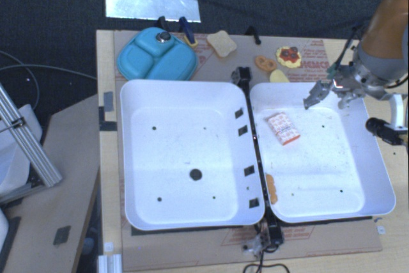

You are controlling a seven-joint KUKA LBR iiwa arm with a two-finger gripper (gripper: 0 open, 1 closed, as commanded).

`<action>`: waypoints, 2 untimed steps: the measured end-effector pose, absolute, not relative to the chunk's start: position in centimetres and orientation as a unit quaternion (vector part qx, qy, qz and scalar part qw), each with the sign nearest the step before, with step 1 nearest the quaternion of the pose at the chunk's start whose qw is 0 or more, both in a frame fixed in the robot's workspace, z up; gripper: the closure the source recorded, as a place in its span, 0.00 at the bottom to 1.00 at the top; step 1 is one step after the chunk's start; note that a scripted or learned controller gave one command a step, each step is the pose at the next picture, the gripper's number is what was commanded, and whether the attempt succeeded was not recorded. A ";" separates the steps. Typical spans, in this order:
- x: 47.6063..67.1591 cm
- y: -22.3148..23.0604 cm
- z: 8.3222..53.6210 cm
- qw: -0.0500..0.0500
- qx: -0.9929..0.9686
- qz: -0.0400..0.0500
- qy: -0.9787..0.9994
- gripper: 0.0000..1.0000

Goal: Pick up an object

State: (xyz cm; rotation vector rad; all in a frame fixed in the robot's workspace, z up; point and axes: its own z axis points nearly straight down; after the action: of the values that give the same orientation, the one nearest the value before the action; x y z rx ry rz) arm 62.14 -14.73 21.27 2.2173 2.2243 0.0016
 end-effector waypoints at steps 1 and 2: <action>67.0 -20.9 11.2 0.003 0.707 0.001 0.707 0.00; 54.8 -20.7 10.0 -0.004 0.709 -0.002 0.706 0.00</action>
State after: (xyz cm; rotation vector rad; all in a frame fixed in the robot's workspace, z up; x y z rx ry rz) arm 54.84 -20.74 9.98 2.2321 2.2227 -0.0072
